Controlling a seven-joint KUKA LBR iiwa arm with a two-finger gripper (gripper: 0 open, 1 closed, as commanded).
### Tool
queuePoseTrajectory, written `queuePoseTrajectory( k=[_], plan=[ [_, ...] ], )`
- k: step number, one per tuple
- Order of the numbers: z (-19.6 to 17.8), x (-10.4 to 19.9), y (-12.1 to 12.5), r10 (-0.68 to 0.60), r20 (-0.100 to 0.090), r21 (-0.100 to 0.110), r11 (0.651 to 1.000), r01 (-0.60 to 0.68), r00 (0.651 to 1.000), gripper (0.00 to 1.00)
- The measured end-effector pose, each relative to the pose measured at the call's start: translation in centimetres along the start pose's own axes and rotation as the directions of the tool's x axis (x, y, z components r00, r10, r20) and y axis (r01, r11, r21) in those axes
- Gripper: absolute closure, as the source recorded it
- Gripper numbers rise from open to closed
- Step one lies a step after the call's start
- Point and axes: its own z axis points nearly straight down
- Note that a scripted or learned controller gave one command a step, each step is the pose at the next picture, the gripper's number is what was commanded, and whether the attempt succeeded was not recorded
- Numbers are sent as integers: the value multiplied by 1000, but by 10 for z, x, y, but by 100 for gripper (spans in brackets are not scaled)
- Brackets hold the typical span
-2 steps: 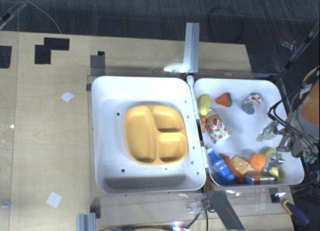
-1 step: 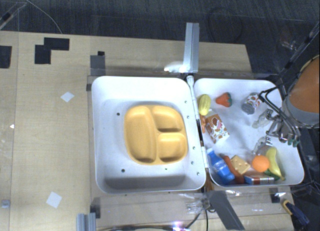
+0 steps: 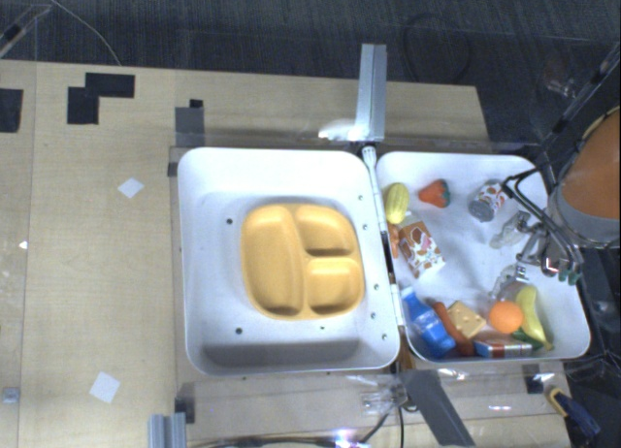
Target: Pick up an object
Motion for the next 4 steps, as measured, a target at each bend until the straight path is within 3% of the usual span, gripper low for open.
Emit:
queuePoseTrajectory(
  k=[1,2,3,4],
  plan=[
    [3,33,-11,427,-3,2,904,-427,904,0],
    [20,-34,34,728,-1,1,685,-728,685,0],
    [7,-103,98,763,0,2,646,-763,646,0],
    [21,-23,1,680,4,2,734,-680,734,0]
  ],
)
